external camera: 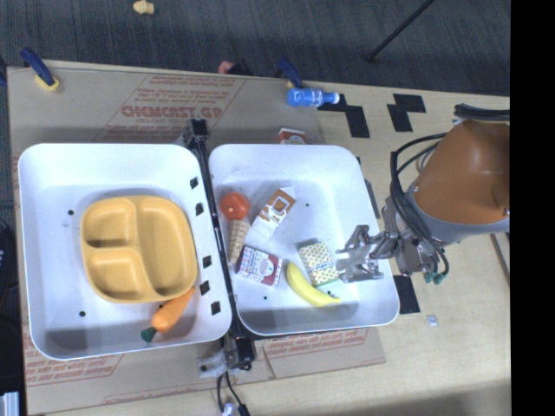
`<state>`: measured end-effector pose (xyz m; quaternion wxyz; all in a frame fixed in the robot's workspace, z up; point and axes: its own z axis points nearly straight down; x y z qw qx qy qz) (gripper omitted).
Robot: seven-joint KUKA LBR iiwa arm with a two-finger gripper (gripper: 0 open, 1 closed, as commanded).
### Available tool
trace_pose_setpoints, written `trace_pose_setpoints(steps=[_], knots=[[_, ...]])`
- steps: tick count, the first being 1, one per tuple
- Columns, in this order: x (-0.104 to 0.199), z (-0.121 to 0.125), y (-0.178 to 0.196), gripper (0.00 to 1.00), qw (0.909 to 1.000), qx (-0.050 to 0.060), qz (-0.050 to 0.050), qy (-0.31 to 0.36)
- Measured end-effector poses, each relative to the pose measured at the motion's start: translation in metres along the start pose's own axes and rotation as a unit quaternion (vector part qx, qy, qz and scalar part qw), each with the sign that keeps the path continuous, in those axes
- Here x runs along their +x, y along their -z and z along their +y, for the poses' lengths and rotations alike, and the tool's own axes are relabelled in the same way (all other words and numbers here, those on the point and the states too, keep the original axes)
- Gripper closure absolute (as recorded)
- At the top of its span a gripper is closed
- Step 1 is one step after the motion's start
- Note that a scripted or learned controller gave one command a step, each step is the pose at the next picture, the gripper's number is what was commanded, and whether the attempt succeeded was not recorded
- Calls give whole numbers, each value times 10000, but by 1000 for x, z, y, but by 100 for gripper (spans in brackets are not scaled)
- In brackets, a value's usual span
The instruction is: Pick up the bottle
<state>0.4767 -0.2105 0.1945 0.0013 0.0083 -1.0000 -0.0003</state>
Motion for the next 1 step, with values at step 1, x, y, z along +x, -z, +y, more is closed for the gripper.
trace_pose_setpoints(steps=[1], knots=[[-3, 0, 16, 100, 9909, 9, -17, 1346]])
